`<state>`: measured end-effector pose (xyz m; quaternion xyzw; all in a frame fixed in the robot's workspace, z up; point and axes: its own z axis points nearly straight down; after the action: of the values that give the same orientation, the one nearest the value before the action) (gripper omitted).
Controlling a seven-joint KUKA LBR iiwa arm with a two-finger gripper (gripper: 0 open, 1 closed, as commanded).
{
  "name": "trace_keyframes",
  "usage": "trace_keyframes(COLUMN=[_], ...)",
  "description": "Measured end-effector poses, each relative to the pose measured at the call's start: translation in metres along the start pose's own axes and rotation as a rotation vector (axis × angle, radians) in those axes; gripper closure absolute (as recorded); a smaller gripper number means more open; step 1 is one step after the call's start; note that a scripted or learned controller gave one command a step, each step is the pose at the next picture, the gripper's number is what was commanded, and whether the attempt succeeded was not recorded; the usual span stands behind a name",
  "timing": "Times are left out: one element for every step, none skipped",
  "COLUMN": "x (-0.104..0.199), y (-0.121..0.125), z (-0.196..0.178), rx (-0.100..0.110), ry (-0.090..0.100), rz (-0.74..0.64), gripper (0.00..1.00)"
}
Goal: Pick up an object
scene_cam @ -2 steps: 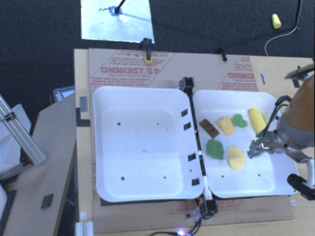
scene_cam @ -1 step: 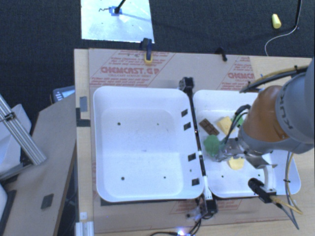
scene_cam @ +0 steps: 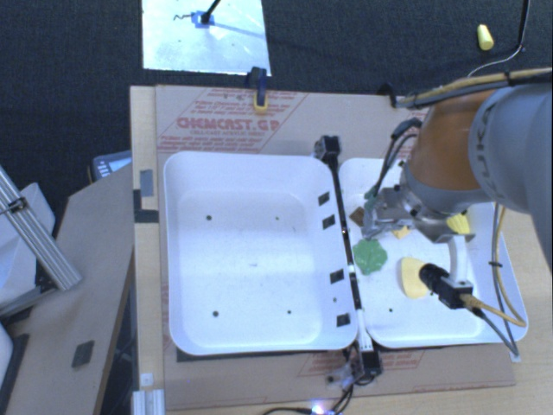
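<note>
I am reading the scene from the left. The left bin (scene_cam: pixel 251 258) is lying well to the left of the tool (scene_cam: pixel 376 223), across the shared rim, and I am not planning any travel that way. The tool is hanging over the right bin (scene_cam: pixel 406 322), close to that bin's left wall. The wrist is blocking my line to its tip, so I cannot tell whether it is released or clenched. I am seeing nothing gripped in it. Just below the tool and a little toward me, a green lump (scene_cam: pixel 370 256) is lying on the bin floor near the same wall, and I am judging this to be the nearest candidate. To do this step well, I am thinking of centring the tool squarely over the lump before descending. I am also keeping it clear of the wall so that one side is not catching on the rim. The lump looks soft and uneven, so I am favouring a slow descent and a firm close across its middle. Further right of the tool and lower, a yellow piece (scene_cam: pixel 413 278) is lying apart from the lump, and I am keeping it as a second option. The grey arm (scene_cam: pixel 510 145) is reaching in from the right.
</note>
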<state>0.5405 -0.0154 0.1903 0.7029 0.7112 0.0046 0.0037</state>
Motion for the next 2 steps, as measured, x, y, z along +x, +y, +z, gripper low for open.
trace_keyframes(x=[0.042,-0.019], y=[-0.056,-0.051], z=[0.006,-0.095], rx=[0.014,-0.001], ry=[0.002,-0.004], rz=[0.004,0.015], gripper=[1.0,1.0])
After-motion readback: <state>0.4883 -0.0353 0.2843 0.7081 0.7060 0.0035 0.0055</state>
